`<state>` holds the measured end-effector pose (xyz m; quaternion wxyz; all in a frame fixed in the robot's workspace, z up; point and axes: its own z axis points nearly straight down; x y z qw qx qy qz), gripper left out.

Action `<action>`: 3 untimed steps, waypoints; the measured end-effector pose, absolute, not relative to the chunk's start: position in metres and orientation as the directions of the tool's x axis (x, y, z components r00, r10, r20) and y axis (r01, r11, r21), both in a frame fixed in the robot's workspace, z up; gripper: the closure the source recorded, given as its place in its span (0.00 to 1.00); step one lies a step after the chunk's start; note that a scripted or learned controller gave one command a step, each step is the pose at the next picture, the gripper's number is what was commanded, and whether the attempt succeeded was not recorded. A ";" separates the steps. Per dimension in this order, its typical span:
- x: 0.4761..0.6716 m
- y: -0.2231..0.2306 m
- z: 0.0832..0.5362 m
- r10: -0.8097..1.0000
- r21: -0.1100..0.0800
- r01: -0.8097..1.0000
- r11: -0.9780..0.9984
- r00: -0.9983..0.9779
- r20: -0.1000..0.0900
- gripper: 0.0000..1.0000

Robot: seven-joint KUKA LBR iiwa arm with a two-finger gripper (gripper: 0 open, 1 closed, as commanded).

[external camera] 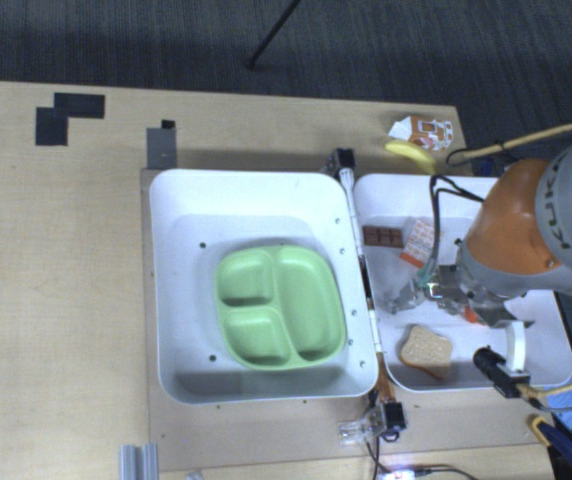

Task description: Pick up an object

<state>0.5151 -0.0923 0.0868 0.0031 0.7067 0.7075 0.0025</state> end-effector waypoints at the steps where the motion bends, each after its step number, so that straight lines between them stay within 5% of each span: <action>1: 0.518 -0.092 0.098 1.000 0.014 1.000 0.003 -0.003 -0.001 1.00; 2: 0.517 -0.092 0.098 1.000 0.014 1.000 0.003 -0.003 -0.001 0.00; 3: 0.491 -0.088 0.087 1.000 0.014 1.000 0.002 -0.002 -0.002 0.00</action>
